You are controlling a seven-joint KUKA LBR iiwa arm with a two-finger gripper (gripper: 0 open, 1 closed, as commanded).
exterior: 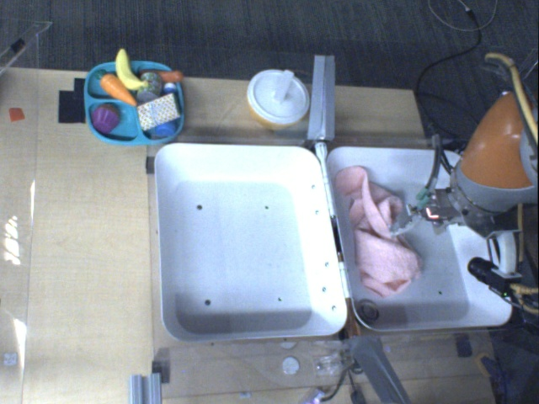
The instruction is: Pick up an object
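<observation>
Nearest the camera: bench (84, 310) front edge is running along the bottom of the view, with a small dark round thing (368, 312) sitting in the near left corner of the right bin (472, 305); what it is cannot be told.

Task's thing: pink cloth (377, 241) is lying crumpled in the right bin, stretching along the bin's left wall from the far side toward the near side, and it is resting on the bin floor.

Gripper: gripper (406, 222) is reaching in from the right and is sitting low at the cloth's right edge, about halfway along the cloth.

Gripper state: whether it is spread or pinched together is not showing at this size, so it cannot be told; no cloth is visibly lifted.

Cloth relative to gripper: cloth is lying just to the left of and partly beneath the tip, seemingly touching it, with the bulk of the fabric spreading away toward the left wall and the near side.

Done so far: arm (497, 154) is already standing over the right bin and is down at the level of the cloth, so the approach is looking finished.

Left to do: a firm hold and a lift are not yet showing, since the cloth is lying flat in the bin.

Left bin: left bin (244, 234) is sitting just beside the right bin, well apart from the gripper.

Far side: blue tray (95, 99) with toy food and white lidded cup (279, 97) are standing behind the bins, playing no part.
</observation>
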